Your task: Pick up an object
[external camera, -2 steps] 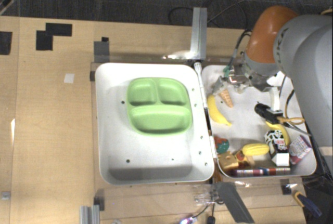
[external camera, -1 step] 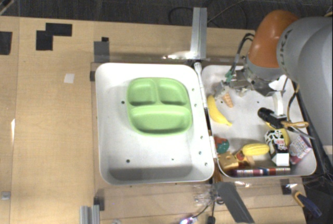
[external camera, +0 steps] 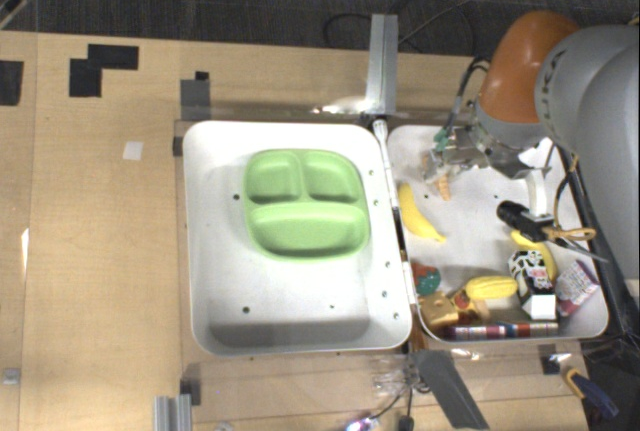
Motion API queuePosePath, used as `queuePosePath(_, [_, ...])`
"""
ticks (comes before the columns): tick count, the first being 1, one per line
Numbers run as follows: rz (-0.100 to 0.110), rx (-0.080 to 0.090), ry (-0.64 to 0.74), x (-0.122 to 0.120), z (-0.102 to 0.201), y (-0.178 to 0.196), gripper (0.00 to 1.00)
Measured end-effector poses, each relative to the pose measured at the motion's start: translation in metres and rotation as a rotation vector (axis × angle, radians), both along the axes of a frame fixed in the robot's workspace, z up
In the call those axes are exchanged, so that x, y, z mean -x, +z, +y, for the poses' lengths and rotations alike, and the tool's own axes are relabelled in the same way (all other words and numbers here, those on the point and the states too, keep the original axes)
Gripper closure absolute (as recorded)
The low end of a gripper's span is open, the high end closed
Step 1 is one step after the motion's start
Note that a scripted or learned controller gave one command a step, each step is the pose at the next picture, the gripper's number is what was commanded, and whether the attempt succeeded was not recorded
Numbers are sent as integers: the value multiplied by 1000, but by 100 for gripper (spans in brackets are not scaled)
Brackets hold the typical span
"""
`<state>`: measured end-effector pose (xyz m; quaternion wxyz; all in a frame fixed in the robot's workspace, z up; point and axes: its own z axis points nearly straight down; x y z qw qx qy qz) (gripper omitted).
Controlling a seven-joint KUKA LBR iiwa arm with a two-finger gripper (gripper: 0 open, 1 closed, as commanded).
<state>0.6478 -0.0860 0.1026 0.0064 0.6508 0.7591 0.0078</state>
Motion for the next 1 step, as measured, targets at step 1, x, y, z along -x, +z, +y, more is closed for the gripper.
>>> queuePosePath(1, [14, 2, -131, 19, 36, 106, 100])
